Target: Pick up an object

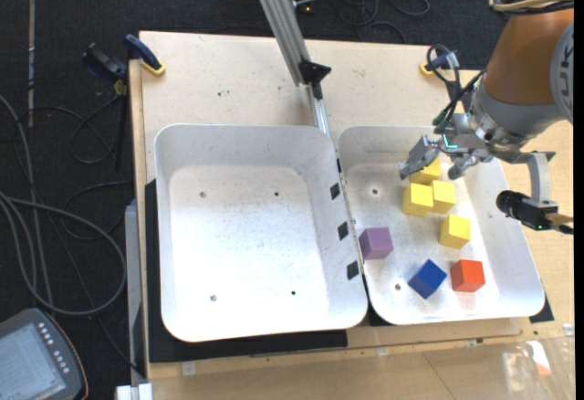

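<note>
1. Yellow blocks sit grouped in the right bin [511,293]: a pair of them [429,197] touch side by side, and a third block [455,230] lies just below and right of that pair.
2. Just above the pair, the end effector [438,161] hangs with its fingers spread apart; another yellow piece [426,173] shows right beneath it, but I cannot tell whether the fingers grip it.
3. Below and left of the pair lies a purple block [376,242].
4. Further below the pair sit a blue block [427,278] and an orange-red block [467,275], close together.
5. Left of the pair, past the divide, stands the left bin [173,206] on the counter [228,69].
</note>
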`<state>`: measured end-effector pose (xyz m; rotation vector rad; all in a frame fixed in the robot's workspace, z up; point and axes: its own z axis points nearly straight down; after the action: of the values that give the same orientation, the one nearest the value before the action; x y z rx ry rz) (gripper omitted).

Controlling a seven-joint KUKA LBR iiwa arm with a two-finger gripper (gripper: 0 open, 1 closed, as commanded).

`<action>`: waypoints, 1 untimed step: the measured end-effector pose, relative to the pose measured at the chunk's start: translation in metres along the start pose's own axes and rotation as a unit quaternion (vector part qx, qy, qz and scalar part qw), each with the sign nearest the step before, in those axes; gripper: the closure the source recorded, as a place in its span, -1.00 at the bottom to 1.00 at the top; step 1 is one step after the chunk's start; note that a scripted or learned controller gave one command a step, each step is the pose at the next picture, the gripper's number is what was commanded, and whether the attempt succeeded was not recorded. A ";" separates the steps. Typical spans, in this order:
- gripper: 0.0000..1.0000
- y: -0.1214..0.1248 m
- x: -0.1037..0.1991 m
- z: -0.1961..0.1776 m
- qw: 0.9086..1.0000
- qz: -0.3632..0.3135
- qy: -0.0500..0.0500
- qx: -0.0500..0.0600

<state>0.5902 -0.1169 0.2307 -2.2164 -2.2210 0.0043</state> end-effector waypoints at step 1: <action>-1.00 0.001 0.000 -0.002 1.000 0.001 0.000 -0.002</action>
<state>0.5910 -0.1172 0.2331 -2.2209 -2.2218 0.0003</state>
